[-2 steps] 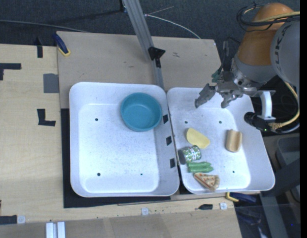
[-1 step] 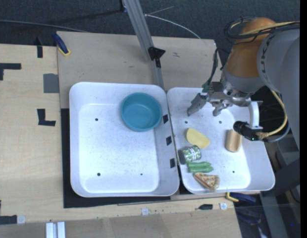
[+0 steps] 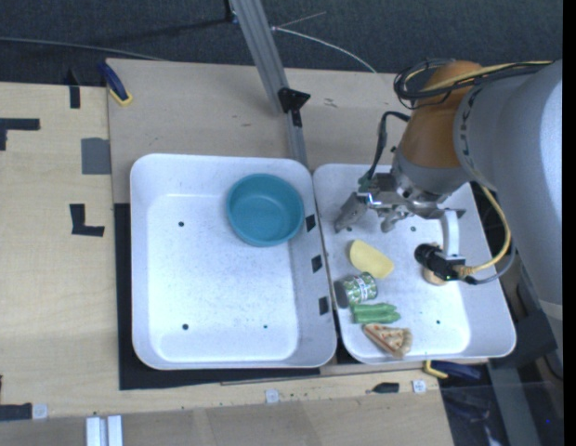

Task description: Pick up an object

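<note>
Yellow and nearest, the wedge [image 3: 371, 258] in the right bin [image 3: 483, 328] lies just below the jaws [image 3: 367, 214], which hang spread and empty above it, so I would centre over it, drop straight, and close clear of the can [image 3: 360, 289].

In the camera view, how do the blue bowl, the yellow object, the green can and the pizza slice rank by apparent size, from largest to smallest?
1. blue bowl, clearly the largest.
2. yellow object.
3. pizza slice, close to the yellow object in size, so ranks 2 and 3 are unsure.
4. green can, looks the smallest, though only slightly.
</note>
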`<action>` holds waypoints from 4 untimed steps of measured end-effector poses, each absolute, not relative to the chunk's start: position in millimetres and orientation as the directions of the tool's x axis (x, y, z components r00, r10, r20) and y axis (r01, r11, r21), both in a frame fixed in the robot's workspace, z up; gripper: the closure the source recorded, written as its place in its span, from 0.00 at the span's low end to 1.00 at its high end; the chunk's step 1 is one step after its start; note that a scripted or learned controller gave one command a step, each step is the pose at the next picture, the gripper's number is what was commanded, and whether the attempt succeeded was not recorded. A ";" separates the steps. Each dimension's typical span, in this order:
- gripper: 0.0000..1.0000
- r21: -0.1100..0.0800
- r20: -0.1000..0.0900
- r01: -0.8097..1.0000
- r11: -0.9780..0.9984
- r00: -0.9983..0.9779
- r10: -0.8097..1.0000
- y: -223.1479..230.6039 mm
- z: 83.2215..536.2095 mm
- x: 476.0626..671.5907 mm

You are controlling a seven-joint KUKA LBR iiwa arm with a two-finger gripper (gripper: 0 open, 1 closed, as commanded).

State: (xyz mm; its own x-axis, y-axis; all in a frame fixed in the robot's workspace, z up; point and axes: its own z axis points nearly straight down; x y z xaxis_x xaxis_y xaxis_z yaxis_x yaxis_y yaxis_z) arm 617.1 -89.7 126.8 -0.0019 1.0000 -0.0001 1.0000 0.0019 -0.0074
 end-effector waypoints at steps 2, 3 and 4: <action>1.00 0.001 -0.002 1.000 0.002 -0.002 1.000 -89.4 99.7 617.8; 1.00 0.004 -0.001 1.000 0.000 0.000 1.000 -97.1 159.7 616.8; 1.00 0.004 -0.001 1.000 0.001 -0.001 1.000 -96.9 208.3 617.7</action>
